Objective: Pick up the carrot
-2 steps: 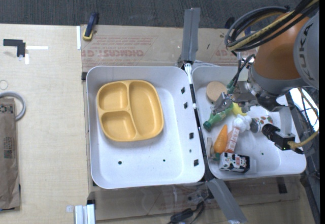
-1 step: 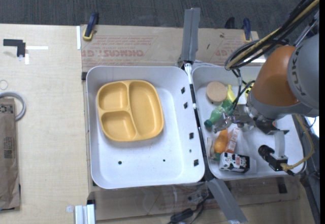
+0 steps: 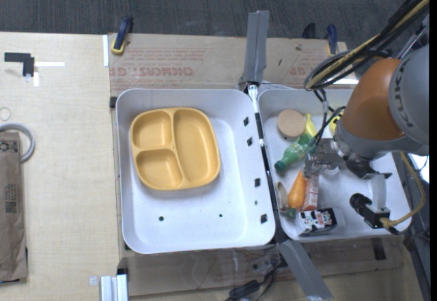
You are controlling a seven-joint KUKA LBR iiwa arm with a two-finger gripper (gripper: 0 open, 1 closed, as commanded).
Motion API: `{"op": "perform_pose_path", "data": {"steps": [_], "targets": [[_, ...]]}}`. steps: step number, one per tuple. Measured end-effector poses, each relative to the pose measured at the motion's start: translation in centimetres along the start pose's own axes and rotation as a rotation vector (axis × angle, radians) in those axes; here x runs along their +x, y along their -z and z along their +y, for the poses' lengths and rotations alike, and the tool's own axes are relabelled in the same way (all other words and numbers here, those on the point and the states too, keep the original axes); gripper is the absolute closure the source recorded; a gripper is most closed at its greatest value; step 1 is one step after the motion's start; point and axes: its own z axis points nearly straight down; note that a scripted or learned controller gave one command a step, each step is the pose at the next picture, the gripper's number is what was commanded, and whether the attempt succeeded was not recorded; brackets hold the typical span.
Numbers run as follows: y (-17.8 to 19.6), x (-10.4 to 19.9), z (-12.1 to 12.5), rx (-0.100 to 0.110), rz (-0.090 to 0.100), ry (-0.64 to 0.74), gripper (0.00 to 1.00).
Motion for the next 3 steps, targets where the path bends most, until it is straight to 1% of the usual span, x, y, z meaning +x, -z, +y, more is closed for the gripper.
{"op": "perform_pose_path", "data": {"steps": [1, 2, 3], "targets": [[7.5, 5.7, 3.2, 0.002, -0.001, -0.708, 1.00], [7.5, 5.9, 7.1, 0.002, -0.001, -0.544, 1.00], [7.5, 5.9, 7.1, 0.002, -0.001, -0.545, 0.00]]}}
